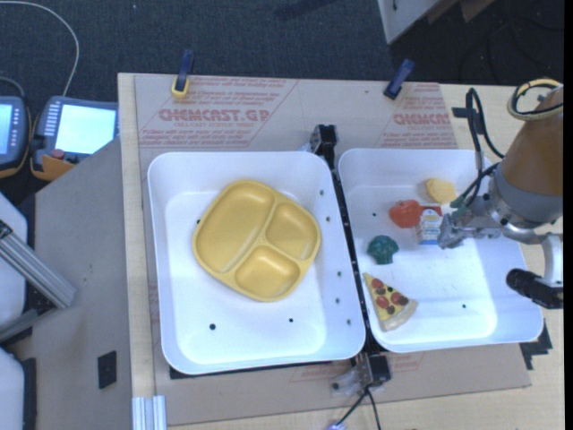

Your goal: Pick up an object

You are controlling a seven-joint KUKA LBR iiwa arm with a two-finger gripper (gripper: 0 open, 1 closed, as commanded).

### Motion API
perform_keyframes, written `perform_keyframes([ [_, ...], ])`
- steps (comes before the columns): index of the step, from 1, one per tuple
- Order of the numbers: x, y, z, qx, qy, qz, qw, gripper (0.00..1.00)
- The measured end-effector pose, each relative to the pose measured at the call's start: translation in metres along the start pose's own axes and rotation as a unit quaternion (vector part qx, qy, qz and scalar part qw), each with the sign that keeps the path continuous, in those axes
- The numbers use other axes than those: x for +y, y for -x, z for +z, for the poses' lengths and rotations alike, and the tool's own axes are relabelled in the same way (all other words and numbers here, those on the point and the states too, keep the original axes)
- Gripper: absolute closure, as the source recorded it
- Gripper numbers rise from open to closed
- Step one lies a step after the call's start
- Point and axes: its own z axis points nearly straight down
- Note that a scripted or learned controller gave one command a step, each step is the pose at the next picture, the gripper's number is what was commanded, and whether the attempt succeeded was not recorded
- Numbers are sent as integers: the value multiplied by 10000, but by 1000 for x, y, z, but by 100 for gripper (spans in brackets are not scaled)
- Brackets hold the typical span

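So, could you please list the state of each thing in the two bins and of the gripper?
Yellow divided plate: upright, lying in the left bin.
Pizza slice toy: flat, right bin.
Green toy: resting free.
Red toy: resting free.
Yellow toy: resting free.
Gripper: low, beside the red toy.

Arm (pixel 535 164) cut off by the right edge, gripper (pixel 440 231) fingertips too small to read, small item (pixel 430 225) there unclear
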Motion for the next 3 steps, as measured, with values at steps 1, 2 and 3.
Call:
perform_keyframes([
  [1, -3, -5, -61, -1, 7, 0, 10000, 100],
  [2, -1, -5, -110, -2, 6, -2, 10000, 100],
  [3, 15, -52, -100, 12, -25, -19, 10000, 100],
])
